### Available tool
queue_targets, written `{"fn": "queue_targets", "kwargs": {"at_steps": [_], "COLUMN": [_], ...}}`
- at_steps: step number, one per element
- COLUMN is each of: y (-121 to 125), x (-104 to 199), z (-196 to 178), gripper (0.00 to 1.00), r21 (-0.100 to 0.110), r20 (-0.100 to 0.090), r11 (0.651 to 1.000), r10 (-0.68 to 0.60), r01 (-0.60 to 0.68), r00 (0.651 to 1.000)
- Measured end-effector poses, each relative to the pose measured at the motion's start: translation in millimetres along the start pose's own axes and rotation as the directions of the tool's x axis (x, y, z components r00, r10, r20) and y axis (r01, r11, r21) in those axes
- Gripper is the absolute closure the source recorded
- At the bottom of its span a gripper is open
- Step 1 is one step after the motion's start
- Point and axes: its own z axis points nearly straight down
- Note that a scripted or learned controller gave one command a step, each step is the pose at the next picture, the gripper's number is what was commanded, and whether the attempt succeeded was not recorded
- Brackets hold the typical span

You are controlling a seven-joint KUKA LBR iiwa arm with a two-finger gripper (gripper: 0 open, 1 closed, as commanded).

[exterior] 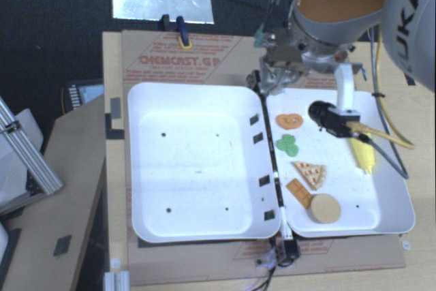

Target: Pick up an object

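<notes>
Pincer hangs at the far end of the divider between the two bins, over the far-left corner of the right bin. I can't tell from this angle whether it's open or closed, and I see no item in it. My read is that no pick has been made yet.

All candidates are in the right bin:
- pretzel: closest to the pincer, just near-right of it
- green piece: next toward the near side, close to the divider
- wedge, cracker and disc: bunched at the near end, with cracker and disc touching or nearly so (hard to call)
- yellow piece: on the right side, apart from the rest

Risks from here:
- The pincer is over the bin walls, not over an item. A straight drop likely lands on the rim or divider, so it needs a shift right and near first.
- Pretzel and green piece look flat and low. That leaves little to bite on, so they may slide or get pushed rather than lifted.
- The green piece hugs the divider, so the wall could block one side of the grasp.
- The near cluster is tight. Closing on one item may shove its neighbour or catch two at once.
- An item knocked hard near the divider could hop into the left bin.
</notes>
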Motion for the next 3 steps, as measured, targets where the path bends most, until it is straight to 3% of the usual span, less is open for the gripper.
{"fn": "queue_targets", "kwargs": {"at_steps": [1, 2, 3], "y": [-81.0, -78.9, -79.3], "x": [-5.6, -2.4, 0.6], "z": [21.4, -128.3, -126.5], "gripper": [1.00, 1.00, 1.00], "r21": [-0.006, -0.028, -0.013], "r20": [-0.004, -0.008, -0.005], "r11": [1.000, 1.000, 1.000], "r10": [-0.006, -0.008, -0.007], "r01": [0.006, 0.008, 0.007], "r00": [1.000, 1.000, 1.000]}}
